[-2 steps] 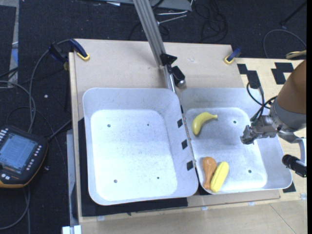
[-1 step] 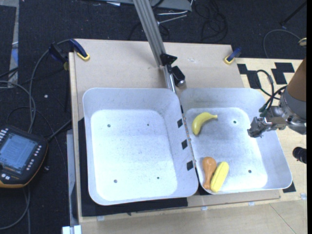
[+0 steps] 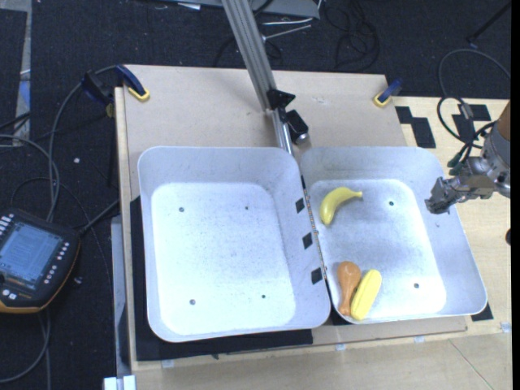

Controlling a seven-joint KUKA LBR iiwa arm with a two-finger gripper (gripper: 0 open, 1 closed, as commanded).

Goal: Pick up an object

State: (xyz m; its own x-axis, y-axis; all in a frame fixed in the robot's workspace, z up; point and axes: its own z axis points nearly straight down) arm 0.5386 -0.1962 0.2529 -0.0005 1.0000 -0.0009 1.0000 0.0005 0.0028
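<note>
Two shallow white bins are being seen from above on a pale wooden desk (image 3: 203,104); the left bin (image 3: 154,177) and the right bin (image 3: 455,250) are being shown side by side, touching along their inner edges. In the right bin, a yellow banana (image 3: 337,202) is being shown lying near the upper left part of the floor; an orange chicken-leg-shaped toy (image 3: 348,283) and a yellow oblong toy (image 3: 366,293) are being shown lying together, touching, near the lower left corner. The gripper (image 3: 441,201) is being held over the right bin's upper right rim, well apart from all three objects; nothing is being held between the fingers, and whether they are spread wide or narrow cannot be told. A handheld control pendant (image 3: 28,258) is being seen on the dark floor at the left.
</note>
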